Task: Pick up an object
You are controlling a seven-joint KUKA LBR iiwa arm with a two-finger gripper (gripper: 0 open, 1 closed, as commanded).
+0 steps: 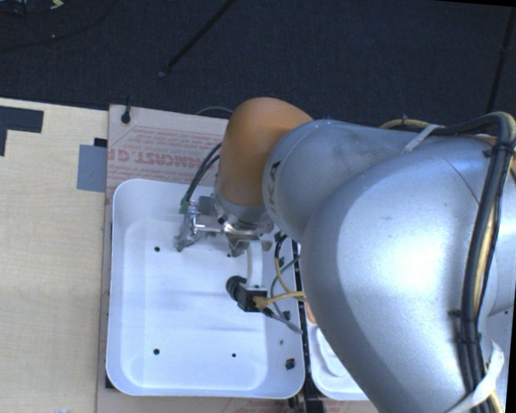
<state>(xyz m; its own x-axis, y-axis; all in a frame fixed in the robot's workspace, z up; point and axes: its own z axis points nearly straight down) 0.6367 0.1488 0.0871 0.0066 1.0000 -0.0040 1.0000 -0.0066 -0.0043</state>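
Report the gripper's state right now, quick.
Gripper: cannot be told from this view. It is over the far part of the white bin at the view's left.

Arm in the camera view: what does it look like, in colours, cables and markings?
The arm is bulky, rounded, glossy grey, with an orange band above the wrist. Its side carries black cables and a pale strap. The end effector is small, bare metal. No markings readable.

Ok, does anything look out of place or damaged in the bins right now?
Nothing stands out. The left bin sits flat and unbroken, with no spill on its floor. The arm covers most of the right bin, so I cannot judge that one.
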